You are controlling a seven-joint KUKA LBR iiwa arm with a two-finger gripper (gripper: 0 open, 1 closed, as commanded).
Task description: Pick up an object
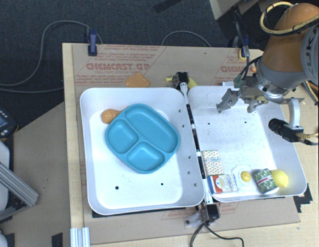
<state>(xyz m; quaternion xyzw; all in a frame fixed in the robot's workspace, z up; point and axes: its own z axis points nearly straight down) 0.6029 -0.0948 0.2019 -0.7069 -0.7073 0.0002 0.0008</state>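
A: Nearest the camera, front of the right bin [283, 153], small stuff in a row: a patterned packet [212, 163], a red-and-white carton [222, 183], a small yellow piece on white [245, 176], a green wrapped item [263, 180], and a lemon [279, 179] touching it at the corner.

B: Any of those the target?

A: Task only says an object, so any will do. I'd judge the lemon easiest: light, firm, rounded, a bit slick, so pinch across its middle. The packet lies flat and looks thin, hard to get fingers under. The carton is stiff and boxy; take it across the short sides.

B: Left bin?

A: The left bin [97, 153] holds a blue divided tray [142, 137], rigid plastic and wide, only grabbable at a rim. An orange thing [110, 116] peeks out from behind it, partly hidden, can't say what it is.

B: Gripper?

A: The gripper [240, 99] hangs over the far end of the right bin, well apart from the front-row items. Fingers look spread with nothing between them, though the view is small there, so probably released.

B: Beyond the bins?

A: An orange block [137, 80] sits on the board [149, 60] behind the left bin.
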